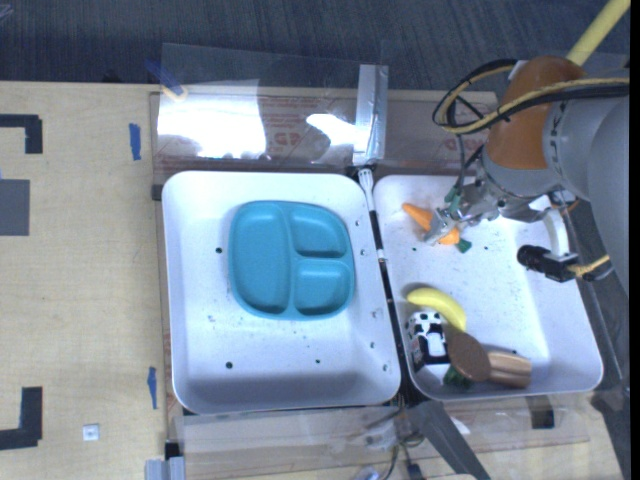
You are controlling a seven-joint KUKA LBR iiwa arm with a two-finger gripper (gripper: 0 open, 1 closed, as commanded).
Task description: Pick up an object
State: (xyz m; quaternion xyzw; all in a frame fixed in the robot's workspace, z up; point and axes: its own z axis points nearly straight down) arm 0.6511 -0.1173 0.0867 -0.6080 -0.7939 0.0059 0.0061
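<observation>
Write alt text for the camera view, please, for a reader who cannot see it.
The grey arm's tool sits over an orange carrot-shaped toy in the right white bin, which also holds a yellow banana. The left white bin holds a blue divided plate.

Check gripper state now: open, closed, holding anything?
Gripper: cannot be told; it sits low over the small orange carrot-shaped toy in the right white bin.

Bright, even overhead light; strong glare on the clear plastic sheet (260,128) behind the bins, soft shadows, slightly grainy focus.

Arm (560,128) reaches in from right, wrist bent down.
</observation>
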